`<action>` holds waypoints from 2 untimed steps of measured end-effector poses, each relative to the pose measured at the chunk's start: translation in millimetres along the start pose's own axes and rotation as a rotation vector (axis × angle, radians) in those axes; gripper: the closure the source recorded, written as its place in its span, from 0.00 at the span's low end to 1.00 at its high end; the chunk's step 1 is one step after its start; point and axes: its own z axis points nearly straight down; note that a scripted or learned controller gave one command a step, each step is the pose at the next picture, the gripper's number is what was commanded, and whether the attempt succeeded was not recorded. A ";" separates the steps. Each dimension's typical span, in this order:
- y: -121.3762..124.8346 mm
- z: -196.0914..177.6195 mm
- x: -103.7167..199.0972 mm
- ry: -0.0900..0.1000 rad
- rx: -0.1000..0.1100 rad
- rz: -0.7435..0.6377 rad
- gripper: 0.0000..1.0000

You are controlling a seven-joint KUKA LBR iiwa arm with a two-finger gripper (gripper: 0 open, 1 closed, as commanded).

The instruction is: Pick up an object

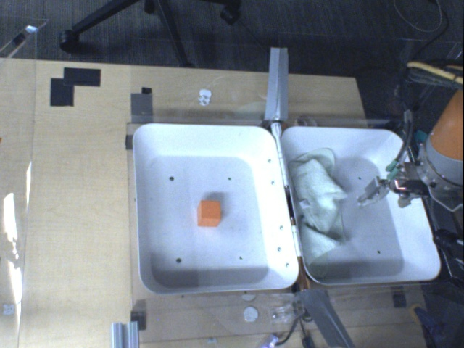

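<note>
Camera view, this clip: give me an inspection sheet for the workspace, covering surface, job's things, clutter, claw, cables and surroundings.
Surface: light wooden bench bearing two shallow white bins, left bin and right bin, side by side.
Job's things: small orange cube near the middle of the left bin; crumpled white cloth in the left half of the right bin.
Clutter: black tape patches and a small white scrap on the bench behind the bins.
Claw: claw over the right bin, just right of the cloth, nothing seen in it.
Cables: thin cable looped on the floor.
Surroundings: dark carpet, black chair base.
</note>
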 end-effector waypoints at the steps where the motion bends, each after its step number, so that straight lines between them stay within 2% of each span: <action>1: -14.9 67.4 35.4 0.000 0.000 -0.188 0.00; 2: -14.1 48.4 81.3 0.000 -0.002 -0.115 0.00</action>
